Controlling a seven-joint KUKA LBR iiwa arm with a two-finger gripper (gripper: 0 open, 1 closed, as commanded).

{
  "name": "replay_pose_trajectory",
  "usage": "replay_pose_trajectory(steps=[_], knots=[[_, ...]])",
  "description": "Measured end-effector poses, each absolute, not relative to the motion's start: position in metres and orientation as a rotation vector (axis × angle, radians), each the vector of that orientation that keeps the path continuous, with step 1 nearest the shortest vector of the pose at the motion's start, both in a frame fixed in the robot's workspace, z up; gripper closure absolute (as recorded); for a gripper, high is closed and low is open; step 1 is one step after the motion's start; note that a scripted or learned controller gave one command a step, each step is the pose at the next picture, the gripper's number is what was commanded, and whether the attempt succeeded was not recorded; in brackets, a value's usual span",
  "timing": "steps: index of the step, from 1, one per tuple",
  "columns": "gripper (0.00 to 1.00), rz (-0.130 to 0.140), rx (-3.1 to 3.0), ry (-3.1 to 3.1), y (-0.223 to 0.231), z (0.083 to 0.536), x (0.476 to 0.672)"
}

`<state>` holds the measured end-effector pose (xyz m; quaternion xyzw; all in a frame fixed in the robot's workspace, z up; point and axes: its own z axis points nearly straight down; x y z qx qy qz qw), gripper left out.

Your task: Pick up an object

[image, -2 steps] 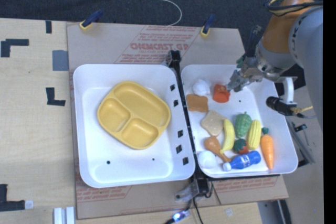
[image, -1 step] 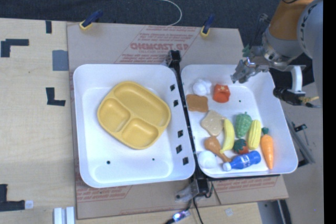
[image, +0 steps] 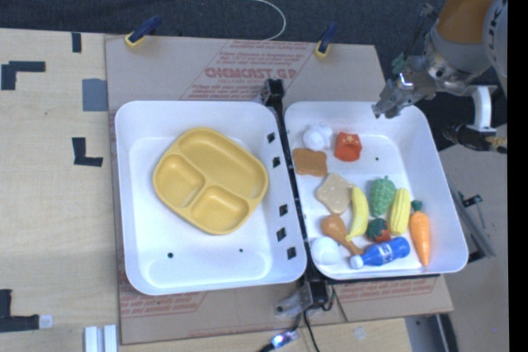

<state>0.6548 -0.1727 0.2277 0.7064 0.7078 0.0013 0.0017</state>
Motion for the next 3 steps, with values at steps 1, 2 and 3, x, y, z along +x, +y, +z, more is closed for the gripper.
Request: replay_pose_trajectory(steps=[1,2,3], knots=[[1.00,-0.002,2.219,2.229,-0.122,0.221,0.622],[1.00,-0.004,2.221,2.226,-0.091,0.217,0.583],[1.00,-0.003,2.220,2.229,-0.052,0.218,0.561]])
